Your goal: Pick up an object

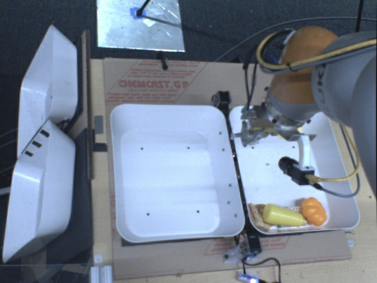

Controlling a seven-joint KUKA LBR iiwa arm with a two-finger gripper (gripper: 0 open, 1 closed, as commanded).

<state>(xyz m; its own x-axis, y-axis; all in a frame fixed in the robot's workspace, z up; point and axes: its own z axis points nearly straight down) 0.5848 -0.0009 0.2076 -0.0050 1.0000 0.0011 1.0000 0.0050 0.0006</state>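
- The arm (347, 81) is a thick, smooth grey tube with a matt shell.
- A rounded orange band (306, 58) bulges above the wrist, wider than the joint below it.
- Thin cables (263, 50), yellowish and dark, loop past the band's left side and run along the grey shell.
- The pincer (250, 132) is a small cluster of pale grey metal, blocky and angular.

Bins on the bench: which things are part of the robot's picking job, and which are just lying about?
Job: tool, yellow object, orange object, right bin holding them.
Lying about: left bin, cardboard sheet, shiny metal plate, white covers at far left.
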